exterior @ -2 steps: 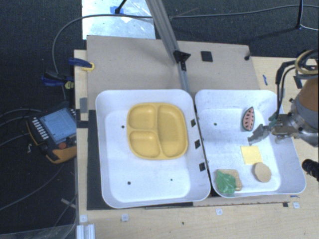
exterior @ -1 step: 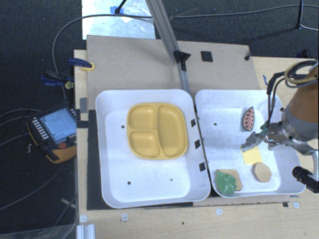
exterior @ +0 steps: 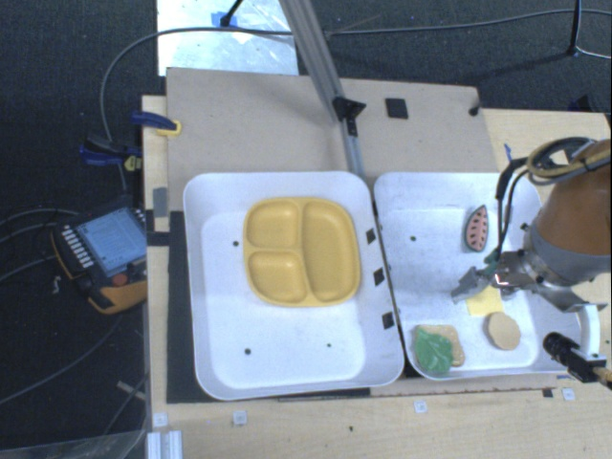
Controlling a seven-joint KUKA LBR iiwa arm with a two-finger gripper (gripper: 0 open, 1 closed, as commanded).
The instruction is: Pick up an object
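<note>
Green-topped toast piece [exterior: 437, 347] sits at the right bin's [exterior: 421, 199] front edge, round cookie [exterior: 503, 331] just beside it toward the front right corner. Yellow cheese wedge [exterior: 487, 301] lies mid-bin, right side; watermelon slice [exterior: 476, 228] nearer the back edge. Gripper [exterior: 481, 282] is low over the cheese wedge; cannot tell if touching, finger spread unreadable. Nothing lifted yet: grasp and raise both left, I'd judge. Left bin [exterior: 215, 352] carries a yellow divided plate [exterior: 301, 251], untouched.

Two white bins [exterior: 287, 371] are sitting side by side: one yellow tray [exterior: 301, 250] at nine o'clock; one watermelon slice [exterior: 476, 228], one yellow piece [exterior: 486, 301], one round cookie [exterior: 503, 331], one green-topped toast [exterior: 438, 347] at three o'clock.
</note>
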